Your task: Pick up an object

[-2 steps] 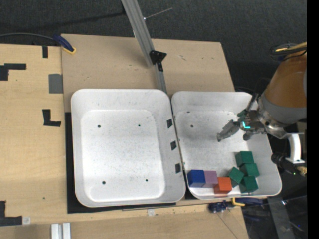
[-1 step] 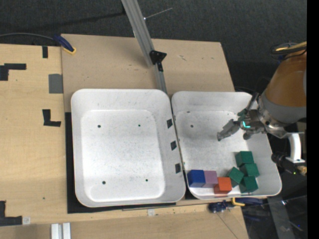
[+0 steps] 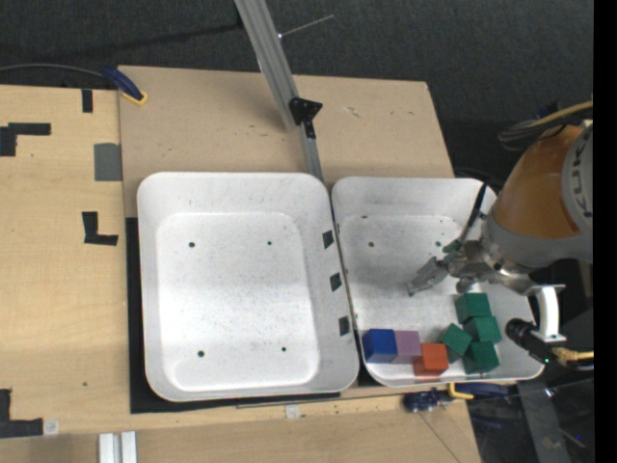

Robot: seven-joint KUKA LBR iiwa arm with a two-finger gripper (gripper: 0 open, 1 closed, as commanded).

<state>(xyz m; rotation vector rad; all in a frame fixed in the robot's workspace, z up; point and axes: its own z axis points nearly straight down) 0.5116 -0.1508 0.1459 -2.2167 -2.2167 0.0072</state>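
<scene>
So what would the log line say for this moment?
arm: over right bin | hand: above bin floor, nothing visibly held | blocks: blue, purple, orange, green clustered at near edge

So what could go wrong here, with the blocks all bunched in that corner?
The blocks sit packed together against the right bin's near wall, so the gripper may struggle to fit around just one. It might nudge neighbours aside, or close on nothing. It now hovers over bare floor, apart from them.
</scene>
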